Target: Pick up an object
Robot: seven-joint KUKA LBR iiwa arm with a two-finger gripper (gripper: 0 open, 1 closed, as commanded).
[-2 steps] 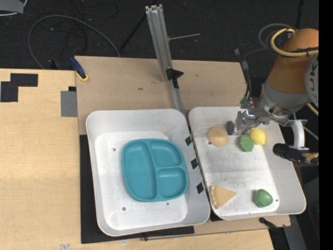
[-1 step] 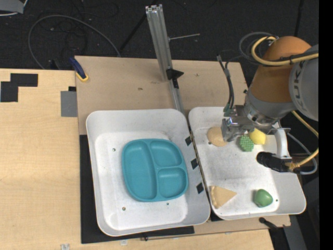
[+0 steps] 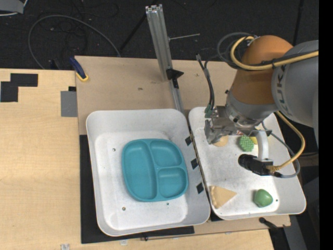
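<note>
Grey metal of my pincer (image 3: 214, 134) down low in right bin (image 3: 291, 204), over tan piece (image 3: 221, 140) at far-left corner — cannot tell my grip state. No lift visible yet; pick remains. Just right of me: green studded item (image 3: 246, 143). Nearer camera: tan wedge (image 3: 222, 195), green ball (image 3: 263, 197). Left bin (image 3: 104, 139) — teal tray (image 3: 154, 169).

Two shallow white plastic bins (image 3: 104, 134) are seen with a smooth, faintly glossy finish. A teal divided plastic tray (image 3: 154, 169) appears smooth and satin. The pale wooden bench (image 3: 36, 155) is matt. A ribbed aluminium post (image 3: 158, 40) looks brushed.
</note>
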